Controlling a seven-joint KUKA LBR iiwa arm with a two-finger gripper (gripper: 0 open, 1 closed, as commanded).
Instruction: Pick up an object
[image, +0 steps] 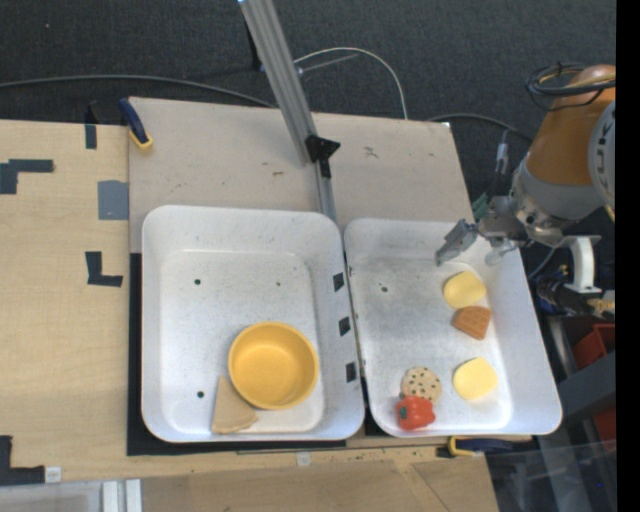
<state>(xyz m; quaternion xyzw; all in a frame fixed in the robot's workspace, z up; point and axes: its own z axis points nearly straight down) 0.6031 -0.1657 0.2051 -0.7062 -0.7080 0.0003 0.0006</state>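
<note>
as seen from above, nearest first: two white bins side by side on a bench.
front of right bin (530, 400): red strawberry-like toy (416, 412), touching a speckled cookie (421, 382); yellow round piece (475, 379) just beside.
front of left bin (160, 300): yellow bowl (272, 364), tan wedge (232, 412) tucked at its edge.
mid right bin: brown chunk (472, 321), and just behind it the pale yellow lump (464, 289).
likely target: pale yellow lump; probably light, smooth toy food that may slip, best pinched across its middle.
gripper (478, 242): fingers spread apart, holding nothing, just behind the lump.
arm (565, 150): reaches in from the right, wrist tilted down.
</note>
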